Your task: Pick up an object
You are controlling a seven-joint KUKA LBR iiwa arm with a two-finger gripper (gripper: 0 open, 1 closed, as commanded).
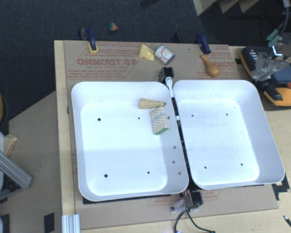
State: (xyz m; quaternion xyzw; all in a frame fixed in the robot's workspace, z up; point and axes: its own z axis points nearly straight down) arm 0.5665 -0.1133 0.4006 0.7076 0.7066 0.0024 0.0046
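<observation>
Two objects lie in the left bin (87,144), near its back right corner. One is a tan cone-shaped piece (151,103) lying on its side. Just in front of it and touching it is a small packet (159,120) with a green and white pattern. The right bin (262,144) shows bare white floor with small dark specks.
Behind the bins on the brown board lie a yellow wedge (146,53), a small white box (164,54), a wooden pear-shaped piece (210,66) and a black-handled tool (168,75) at the seam. Blue clamps (91,39) hold the board's back edge. Orange and grey equipment (271,72) sits at the right.
</observation>
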